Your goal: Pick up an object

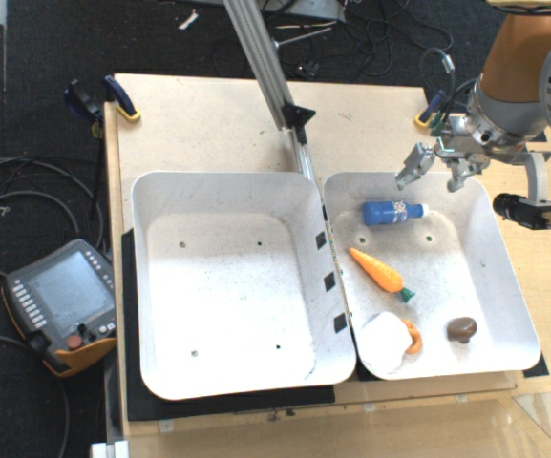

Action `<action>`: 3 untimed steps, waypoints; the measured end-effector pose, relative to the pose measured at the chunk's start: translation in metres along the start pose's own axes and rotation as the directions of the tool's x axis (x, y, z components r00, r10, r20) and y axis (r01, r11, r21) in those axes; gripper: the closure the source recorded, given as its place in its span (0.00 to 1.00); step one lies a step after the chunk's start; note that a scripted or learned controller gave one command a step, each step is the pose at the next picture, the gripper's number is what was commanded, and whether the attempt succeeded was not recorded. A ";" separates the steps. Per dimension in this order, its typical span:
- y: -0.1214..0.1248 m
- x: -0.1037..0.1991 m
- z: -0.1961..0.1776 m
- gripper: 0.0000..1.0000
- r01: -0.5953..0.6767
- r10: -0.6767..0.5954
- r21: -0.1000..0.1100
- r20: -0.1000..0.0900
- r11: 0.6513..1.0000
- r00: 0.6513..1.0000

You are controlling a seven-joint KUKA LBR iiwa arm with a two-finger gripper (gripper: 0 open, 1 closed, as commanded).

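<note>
Camera view: claw (438, 168) hangs spread wide, its 2 fingers gripping nothing, above the blue bottle (392, 213).

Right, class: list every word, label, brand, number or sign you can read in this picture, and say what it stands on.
No text here can be read.
Blue bottle: a small white mark on its side, too blurred to read.
Teach pendant: screen and buttons too small to read.
Black tabs on the bin divider: no readable marks.

grey arm (533, 60), orange band, metal jaws
</note>
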State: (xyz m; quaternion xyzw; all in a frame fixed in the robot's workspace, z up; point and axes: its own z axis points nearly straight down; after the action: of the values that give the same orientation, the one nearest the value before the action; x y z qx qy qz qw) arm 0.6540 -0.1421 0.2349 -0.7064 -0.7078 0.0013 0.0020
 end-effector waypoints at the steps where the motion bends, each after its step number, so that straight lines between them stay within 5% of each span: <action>1: 0.001 0.000 -0.003 0.00 0.002 -0.002 -0.005 0.002 1.000 1.000; 3: 0.014 0.014 0.099 0.00 0.002 -0.002 0.000 0.001 1.000 1.000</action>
State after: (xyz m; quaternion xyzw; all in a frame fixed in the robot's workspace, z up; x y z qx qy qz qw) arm 0.6673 -0.1282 0.1362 -0.7058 -0.7084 0.0014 0.0016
